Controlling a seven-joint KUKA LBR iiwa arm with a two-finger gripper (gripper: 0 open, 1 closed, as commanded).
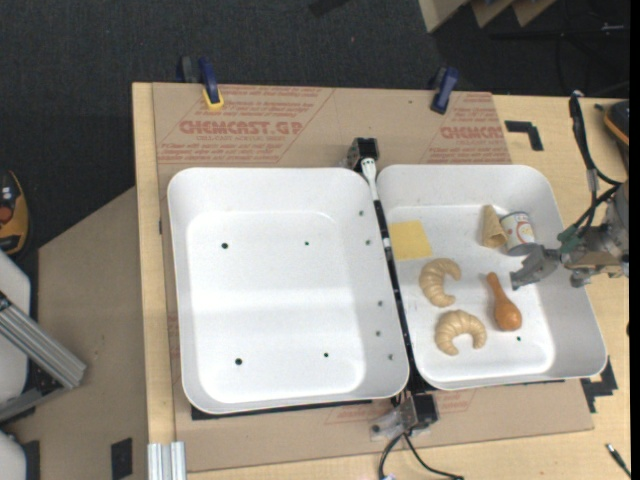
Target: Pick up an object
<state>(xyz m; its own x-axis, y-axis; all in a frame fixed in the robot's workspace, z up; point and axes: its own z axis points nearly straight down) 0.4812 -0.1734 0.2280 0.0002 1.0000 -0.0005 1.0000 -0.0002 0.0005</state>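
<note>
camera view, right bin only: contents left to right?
Yellow square slice → upper croissant → lower croissant → brown drumstick-shaped piece, then the gripper at the bin's right side. The small white cup and tan piece beside it overlap the drumstick's span, so left out.

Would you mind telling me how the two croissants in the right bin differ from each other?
The upper croissant lies nearer the yellow square; the lower croissant lies nearer the bin's front rim. The upper one looks slimmer and paler, the lower one plumper and browner. Both are curved, tan and rest loose on the bin floor.
</note>
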